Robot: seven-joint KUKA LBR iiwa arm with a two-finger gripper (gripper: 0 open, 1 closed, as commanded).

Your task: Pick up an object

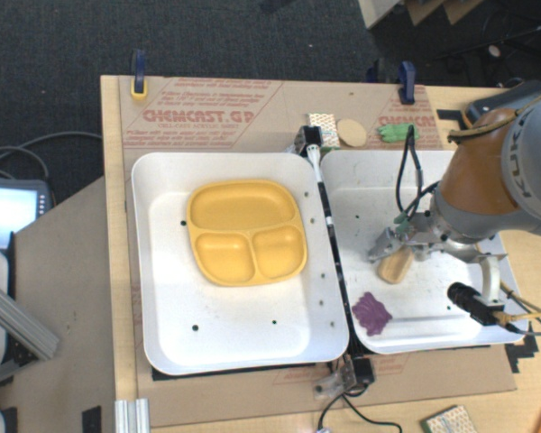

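Purple lump (371, 312) sits loose near you | gripper (398, 253) over tan block (395, 266), grip unclear | block looks light, stiff; pinch its long sides

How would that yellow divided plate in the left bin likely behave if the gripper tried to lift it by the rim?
The yellow divided plate looks like rigid moulded plastic, so it would probably stay stiff rather than flop. It lies flat on the left bin, so it seems unlikely to roll or tip. Its glossy, shallow rim may be slippery and hard to pinch.
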